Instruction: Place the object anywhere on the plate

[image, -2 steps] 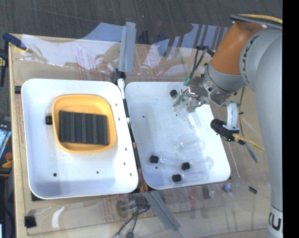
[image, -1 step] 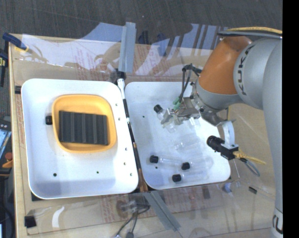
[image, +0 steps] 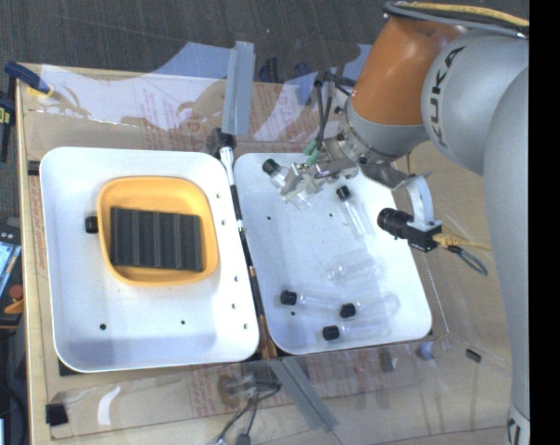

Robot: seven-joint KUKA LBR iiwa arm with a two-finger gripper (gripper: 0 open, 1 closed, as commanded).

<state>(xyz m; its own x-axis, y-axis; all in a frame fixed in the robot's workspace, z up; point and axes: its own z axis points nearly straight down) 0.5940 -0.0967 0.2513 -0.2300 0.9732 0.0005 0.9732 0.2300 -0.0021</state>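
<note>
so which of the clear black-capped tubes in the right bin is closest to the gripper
The tube at the bin's top-left, right beside the gripper; the others lie lower, toward the bin's near edge.

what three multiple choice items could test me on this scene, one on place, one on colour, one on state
1. Where is the yellow plate?
A. in the left bin
B. in the right bin
C. on the floor

2. What colour are the caps on the clear tubes?
A. red
B. black
C. white

3. Where is the pincer?
A. over the plate
B. at the far part of the right bin
C. outside both bins

Answers:
1. A, the plate lies in the left bin with a dark ribbed insert on it.
2. B, each tube end shows a black cap.
3. B, it hangs low at that bin's far edge.
</note>
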